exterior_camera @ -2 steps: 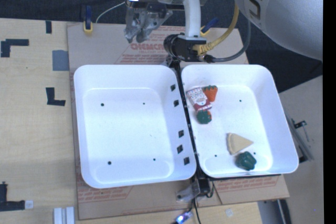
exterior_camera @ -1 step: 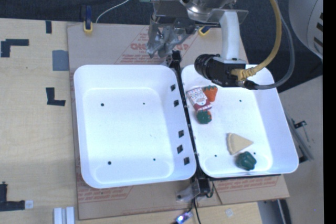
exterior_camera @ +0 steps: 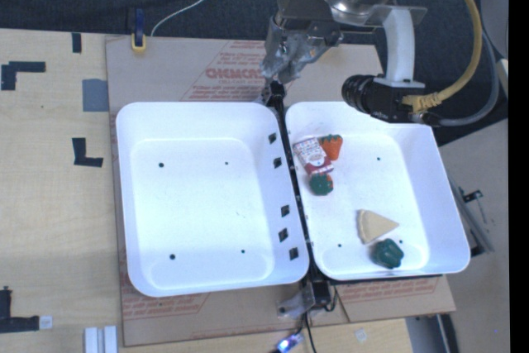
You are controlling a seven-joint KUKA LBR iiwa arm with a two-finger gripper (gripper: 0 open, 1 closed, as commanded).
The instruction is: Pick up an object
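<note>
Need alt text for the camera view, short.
The grey arm's gripper hangs over the far end of the seam between two white bins. The right bin holds a toy carrot, a red-and-white packet, a small green toy, a tan wedge and a dark green block.

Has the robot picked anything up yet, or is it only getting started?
Nothing looks picked up yet. The gripper hangs above the far end of the seam between the bins. The carrot toy, cheese wedge and green pieces lie in the right bin. The whole grasp remains.
</note>
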